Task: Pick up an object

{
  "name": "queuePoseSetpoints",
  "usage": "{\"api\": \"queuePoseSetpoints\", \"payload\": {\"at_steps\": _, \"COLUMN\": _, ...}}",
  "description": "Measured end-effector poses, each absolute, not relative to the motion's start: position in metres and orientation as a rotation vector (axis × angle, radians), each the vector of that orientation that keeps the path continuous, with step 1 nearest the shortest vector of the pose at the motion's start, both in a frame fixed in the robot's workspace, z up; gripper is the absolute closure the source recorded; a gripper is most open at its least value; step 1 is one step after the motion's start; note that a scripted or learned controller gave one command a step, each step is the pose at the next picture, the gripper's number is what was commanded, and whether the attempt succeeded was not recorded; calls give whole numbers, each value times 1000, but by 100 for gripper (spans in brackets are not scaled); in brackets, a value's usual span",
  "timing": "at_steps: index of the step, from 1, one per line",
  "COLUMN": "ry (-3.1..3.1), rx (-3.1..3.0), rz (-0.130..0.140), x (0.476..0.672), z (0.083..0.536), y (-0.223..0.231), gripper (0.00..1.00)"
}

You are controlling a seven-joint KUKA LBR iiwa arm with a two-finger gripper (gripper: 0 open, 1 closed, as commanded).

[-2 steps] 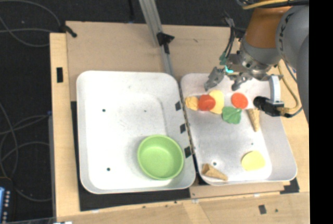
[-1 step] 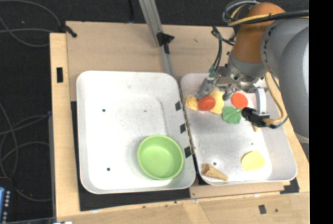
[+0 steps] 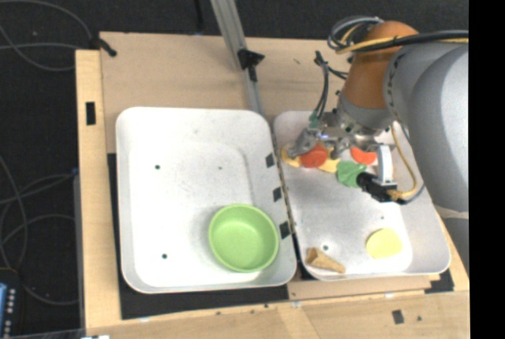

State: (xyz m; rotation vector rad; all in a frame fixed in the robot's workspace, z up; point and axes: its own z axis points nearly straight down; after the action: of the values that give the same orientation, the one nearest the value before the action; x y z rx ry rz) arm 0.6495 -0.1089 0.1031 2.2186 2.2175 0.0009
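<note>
i see tool point(image 3: 325, 142) low in right bin point(image 3: 410, 258), over red point(image 3: 314, 158) and green point(image 3: 348, 171) toys | grip state: i cannot tell | green bowl point(image 3: 243, 237) in left bin point(image 3: 158, 140)

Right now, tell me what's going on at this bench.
The arm's gripper is down in the right bin, among a cluster of small red, orange and green pieces. A yellow round piece and a tan cone lie nearer the front. The left bin holds a green bowl.
</note>
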Motion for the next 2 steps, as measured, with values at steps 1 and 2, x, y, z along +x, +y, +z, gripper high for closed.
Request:
{"api": "queuePoseSetpoints", "payload": {"at_steps": 1, "ry": 2216, "rx": 2213, "rz": 10, "x": 652, "z": 118, "y": -109, "gripper": 100}}
{"api": "queuePoseSetpoints", "payload": {"at_steps": 2, "ry": 2221, "rx": 2214, "rz": 8, "x": 659, "z": 181, "y": -112, "gripper": 100}}
